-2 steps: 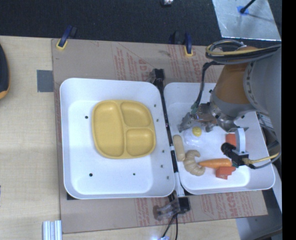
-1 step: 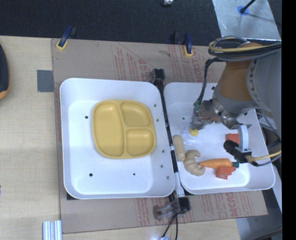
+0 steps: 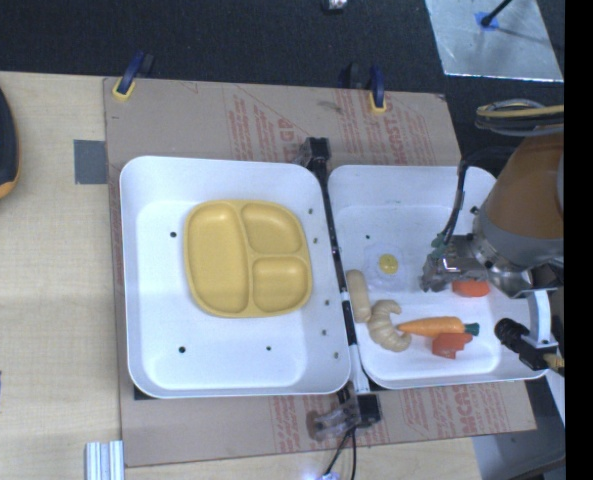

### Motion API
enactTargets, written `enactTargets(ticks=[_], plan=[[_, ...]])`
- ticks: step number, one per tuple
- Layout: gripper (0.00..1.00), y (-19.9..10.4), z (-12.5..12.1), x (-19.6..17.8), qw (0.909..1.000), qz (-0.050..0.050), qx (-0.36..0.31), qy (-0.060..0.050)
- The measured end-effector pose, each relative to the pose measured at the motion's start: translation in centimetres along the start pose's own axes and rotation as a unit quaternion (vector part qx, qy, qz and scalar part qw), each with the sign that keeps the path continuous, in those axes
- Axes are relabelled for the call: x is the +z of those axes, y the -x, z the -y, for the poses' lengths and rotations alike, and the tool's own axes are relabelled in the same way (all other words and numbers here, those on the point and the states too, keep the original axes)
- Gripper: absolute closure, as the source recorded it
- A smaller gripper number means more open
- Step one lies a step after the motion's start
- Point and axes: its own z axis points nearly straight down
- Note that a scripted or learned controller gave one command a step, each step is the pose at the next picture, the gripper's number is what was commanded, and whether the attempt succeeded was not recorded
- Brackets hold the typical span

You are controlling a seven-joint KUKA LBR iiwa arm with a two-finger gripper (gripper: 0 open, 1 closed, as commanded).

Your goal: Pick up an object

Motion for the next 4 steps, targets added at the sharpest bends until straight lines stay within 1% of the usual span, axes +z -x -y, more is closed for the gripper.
enactTargets(ticks=[1,2,3,4], plan=[[0.00,-0.3,-0.3,0.2,1.0000,0.000,-0.002,0.001],[0.00,7.8,-5.7,-4.1,1.0000,0.003,-0.001,0.006],[0.00,7.7,-2.1,4.9,1.0000,-0.002,-0.003,-0.003],[1.00,7.9,-2.4,3.3,1.0000,0.000,-0.003,0.001]])
